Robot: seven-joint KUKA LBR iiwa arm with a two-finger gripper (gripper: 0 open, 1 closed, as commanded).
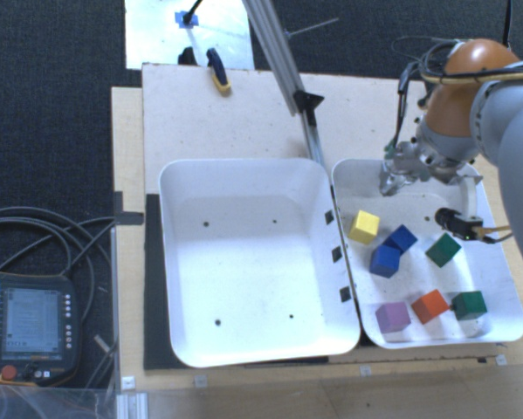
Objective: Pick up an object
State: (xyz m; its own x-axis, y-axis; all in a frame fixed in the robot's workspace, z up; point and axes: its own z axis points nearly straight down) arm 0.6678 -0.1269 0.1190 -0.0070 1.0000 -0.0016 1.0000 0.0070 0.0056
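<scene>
Several small blocks lie in the right white bin (505, 321): a yellow block (364, 226), two blue blocks (402, 237) (384, 260) touching each other, a dark green block (443, 250), a second green block (469, 305), an orange block (430, 305) and a purple block (392, 317). My gripper (392, 183) hangs over the back left part of this bin, behind the yellow block and apart from every block. Nothing shows in its grasp. The grey arm with its orange band (471, 77) comes in from the upper right.
The left white bin (167, 234) sits beside the right one, their rims meeting in the middle. A metal rail (278, 51) slants down to the bins' back junction. A black fitting (457, 223) on a cable hangs over the right bin. A teach pendant (30, 326) with cables lies at the lower left.
</scene>
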